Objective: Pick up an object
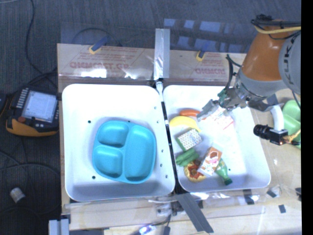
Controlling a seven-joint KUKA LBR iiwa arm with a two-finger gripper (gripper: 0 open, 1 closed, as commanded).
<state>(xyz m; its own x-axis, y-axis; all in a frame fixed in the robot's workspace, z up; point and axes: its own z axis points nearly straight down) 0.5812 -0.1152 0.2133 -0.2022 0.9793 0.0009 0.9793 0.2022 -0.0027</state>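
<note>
Setting: a bench [73,53] is carrying two shallow white bins side by side, seen from above at a slant
Left bin [78,102]: it is holding a blue divided tray [124,151] with three compartments
Right bin [249,146]: a cluster of small play-food pieces is lying along its left side – a yellow piece [183,122] with something orange-red just behind it, a checked block [189,139], a green piece [185,156], a small carton [210,161] and a green bottle [223,173]
Arm: the grey arm with its orange band [261,48] is reaching in from the right, over the far right corner of the right bin
Gripper [211,109]: it is pointing down and left toward the yellow piece, near it but apart from it; nothing is sitting between the fingers, and whether they are spread or closed I cannot tell
Progress: in my judgement the pick is not yet made – every piece is lying on the bin floor, so closing on one and lifting it are both left to do
Writing: reddish lettering is showing on the cardboard behind the bins, too blurred to read; the carton's print is also illegible
Off the bench: a handheld control pad with a screen [34,110] is lying on the carpet at the left
</note>
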